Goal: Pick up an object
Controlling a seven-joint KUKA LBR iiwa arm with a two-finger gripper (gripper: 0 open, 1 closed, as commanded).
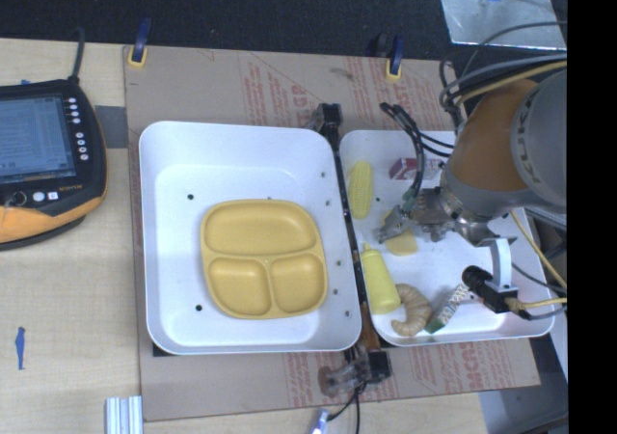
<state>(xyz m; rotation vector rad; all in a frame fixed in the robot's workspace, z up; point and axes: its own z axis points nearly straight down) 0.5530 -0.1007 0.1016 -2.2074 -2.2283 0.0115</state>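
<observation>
The arm (501, 148) reached in from the right and hung low over the right bin (540, 331), its orange band bulking above the wrist. The gripper (410, 220) sat near the middle of that bin, pointing toward the divider between the two bins; whether it stood wide, narrow or closed on anything could not be told, since cables and the wrist housing hid that part.

Just below the gripper lay a small pale yellow block (402, 245), close to it (contact could not be judged). Against the bin's left wall rested a corn cob (361, 188) at the top and a yellow bottle (379, 279) lower down, both lying lengthwise along the wall. A tan croissant (412, 309) lay near the bottom edge, just beside the bottle's lower end, with a small patterned packet (449, 307) to its right. A red-and-white item (403, 169) showed near the bin's upper part.

The left bin (164, 230) held a yellow divided plate (262, 257), lying flat near its centre. A handheld control pendant (43, 162) rested on the bench at far left.
</observation>
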